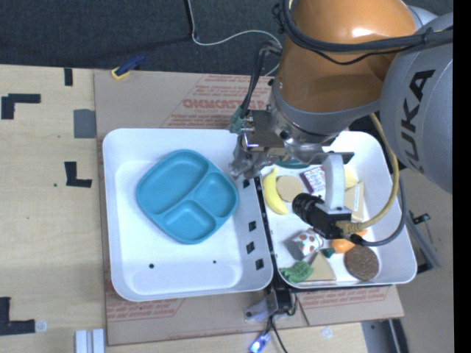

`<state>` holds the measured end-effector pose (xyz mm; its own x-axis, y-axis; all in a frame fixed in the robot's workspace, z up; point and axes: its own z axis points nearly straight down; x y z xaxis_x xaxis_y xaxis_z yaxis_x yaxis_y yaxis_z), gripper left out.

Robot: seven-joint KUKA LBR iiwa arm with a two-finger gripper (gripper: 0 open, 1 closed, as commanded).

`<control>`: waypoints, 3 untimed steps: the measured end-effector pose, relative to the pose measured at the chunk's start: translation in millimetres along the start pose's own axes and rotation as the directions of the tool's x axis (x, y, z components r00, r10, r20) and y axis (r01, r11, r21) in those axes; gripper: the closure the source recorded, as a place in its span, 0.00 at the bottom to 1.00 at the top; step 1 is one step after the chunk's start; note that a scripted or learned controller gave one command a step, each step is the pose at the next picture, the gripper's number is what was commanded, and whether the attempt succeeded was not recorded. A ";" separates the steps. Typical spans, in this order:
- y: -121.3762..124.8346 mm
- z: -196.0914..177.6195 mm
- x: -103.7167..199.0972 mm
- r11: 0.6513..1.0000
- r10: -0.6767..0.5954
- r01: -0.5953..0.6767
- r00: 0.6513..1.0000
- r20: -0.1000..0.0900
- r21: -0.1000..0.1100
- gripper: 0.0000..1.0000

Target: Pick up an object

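Observation:
My gripper [247, 160] hangs below the big orange-and-grey wrist, over the upper left corner of the right bin [397, 271], close to the wall between the two bins. A yellow banana [275, 194] lies just right of and below it. Further down the right bin are a small grey and white toy [305, 243], an orange carrot piece [341, 246], a brown round disc [362, 263] and a green leafy piece [297, 273]. The wrist hides the bin's upper part.
The left bin [125, 271] holds a blue divided plate [187, 195] in its upper half. A pale yellow box [358, 197] and a small printed packet [313, 176] lie under the arm at the right. Cardboard surrounds both bins.

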<state>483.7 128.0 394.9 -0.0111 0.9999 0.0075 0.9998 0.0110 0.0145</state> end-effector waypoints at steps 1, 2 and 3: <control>-0.1 -0.8 -4.3 1.000 0.008 -0.008 1.000 0.010 0.017 1.00; -1.7 36.8 -70.3 1.000 0.018 -0.019 1.000 0.011 0.019 1.00; -4.5 130.8 -67.7 1.000 0.011 -0.011 1.000 0.010 0.026 1.00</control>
<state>481.9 61.3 263.5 0.0002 1.0000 -0.0024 0.9999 -0.0002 -0.0118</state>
